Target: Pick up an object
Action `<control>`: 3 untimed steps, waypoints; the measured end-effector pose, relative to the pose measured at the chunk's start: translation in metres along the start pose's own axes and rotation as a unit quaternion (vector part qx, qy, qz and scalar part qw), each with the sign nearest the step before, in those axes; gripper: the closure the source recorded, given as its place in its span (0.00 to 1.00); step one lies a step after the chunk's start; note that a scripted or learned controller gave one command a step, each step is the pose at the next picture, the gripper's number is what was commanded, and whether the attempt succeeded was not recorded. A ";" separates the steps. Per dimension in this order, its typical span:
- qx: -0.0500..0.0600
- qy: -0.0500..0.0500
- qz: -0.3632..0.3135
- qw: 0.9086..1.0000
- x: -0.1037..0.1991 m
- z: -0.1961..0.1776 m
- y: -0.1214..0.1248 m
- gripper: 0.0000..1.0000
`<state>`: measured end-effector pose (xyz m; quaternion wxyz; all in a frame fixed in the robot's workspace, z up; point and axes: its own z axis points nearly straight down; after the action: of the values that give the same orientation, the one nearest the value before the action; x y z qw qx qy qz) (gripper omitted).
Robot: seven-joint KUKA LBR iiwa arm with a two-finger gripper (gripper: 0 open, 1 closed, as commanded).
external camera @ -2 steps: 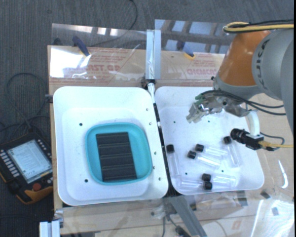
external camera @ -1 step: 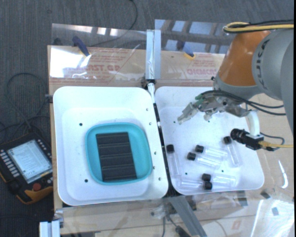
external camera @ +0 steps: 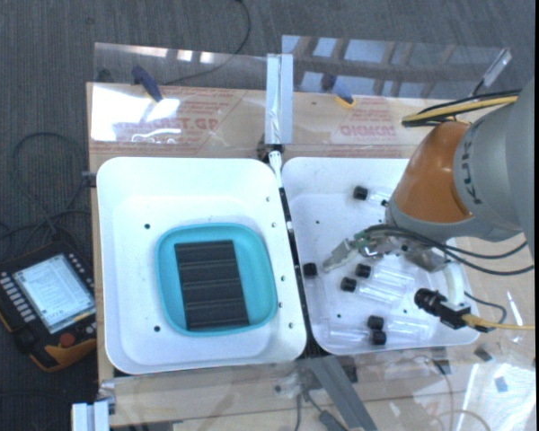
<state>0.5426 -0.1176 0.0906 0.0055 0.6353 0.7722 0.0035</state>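
Observation:
My gripper (external camera: 346, 251) hangs low over the middle of the right bin (external camera: 323, 206), at the end of the grey arm with its orange band (external camera: 431, 187). Several clear vials with black caps lie scattered on this bin's floor. One capped vial (external camera: 310, 268) lies just left of the gripper, near the bin's left wall. Two more, a vial (external camera: 363, 270) and another vial (external camera: 349, 285), lie directly below it. The view does not show any of them inside the gripper. A further cap (external camera: 360, 192) sits toward the back.
The left bin (external camera: 126, 196) holds a teal tray (external camera: 166, 268) with a dark ridged block (external camera: 211, 284) in it. Two vials (external camera: 375, 329) lie at the right bin's front edge. A cable with a black plug (external camera: 433, 303) trails from the wrist. A pendant (external camera: 40, 303) lies off the bench.

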 end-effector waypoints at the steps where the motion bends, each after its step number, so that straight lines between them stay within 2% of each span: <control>1: 0.000 0.000 -0.089 0.996 -0.050 0.002 0.079 0.00; 2: 0.001 -0.001 -0.108 0.994 -0.039 -0.001 -0.035 0.00; 3: -0.003 -0.002 -0.108 0.994 -0.039 -0.011 -0.031 1.00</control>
<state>0.5192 -0.1615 0.1016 0.0090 0.5481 0.8364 0.0040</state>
